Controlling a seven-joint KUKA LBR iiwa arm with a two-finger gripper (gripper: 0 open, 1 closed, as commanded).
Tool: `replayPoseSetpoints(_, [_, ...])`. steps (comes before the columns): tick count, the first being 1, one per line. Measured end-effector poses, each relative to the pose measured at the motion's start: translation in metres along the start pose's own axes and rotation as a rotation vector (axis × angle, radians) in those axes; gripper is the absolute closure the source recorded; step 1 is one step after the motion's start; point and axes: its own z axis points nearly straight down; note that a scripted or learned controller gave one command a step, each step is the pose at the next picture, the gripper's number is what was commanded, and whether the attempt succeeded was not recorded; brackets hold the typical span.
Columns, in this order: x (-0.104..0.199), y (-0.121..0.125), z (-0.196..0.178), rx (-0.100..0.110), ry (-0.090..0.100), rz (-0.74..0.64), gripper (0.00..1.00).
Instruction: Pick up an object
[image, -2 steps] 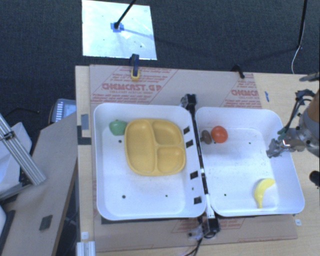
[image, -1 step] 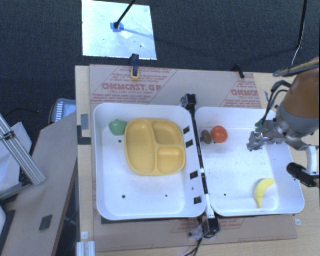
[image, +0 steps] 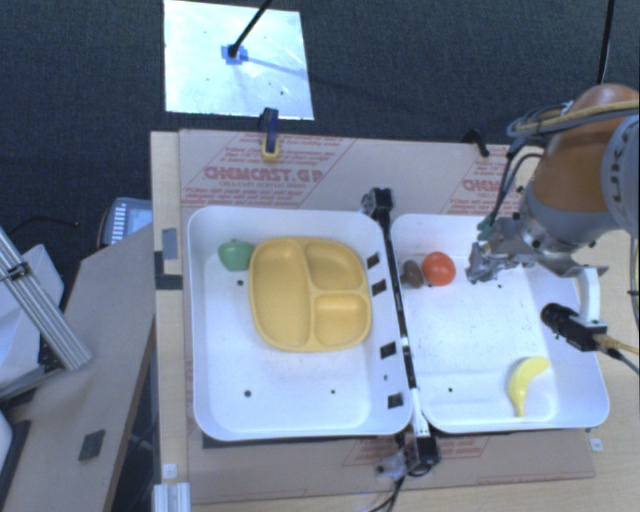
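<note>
Tomato lying just left of claw, right bin

Sitting in the upper left part of the right bin, red-orange and round. Touching, or nearly touching, a small brown object on its left side; too small to be telling which. Lying close to the black divider strip running between the two bins.

Hanging just to the right of the tomato: claw, apart from it by a narrow gap. Reaching in from the right on the grey arm, orange band showing above the wrist. Looking at the claw from this slant, cannot tell whether wide or narrow. Not appearing to be holding the tomato, which is lying beside it.

Resting near the lower right corner of the same bin: a yellow banana, curved, well apart from the tomato.

Occupying the middle of the left bin: a yellow divided plate. Sitting just beside the plate's upper left edge: a small green object.

Lying under both bins on the counter: a cardboard sheet with red lettering, with a yellow clamp gripping its far edge.
</note>
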Motion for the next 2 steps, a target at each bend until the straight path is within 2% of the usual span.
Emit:
replayPoseSetpoints(1, [0.045, 0.029, -0.01, -0.001, 0.0, 0.0, 1.0])
replayPoseSetpoints(2, [0.093, 0.048, 0.0, 0.001, -0.001, 0.001, 1.0])
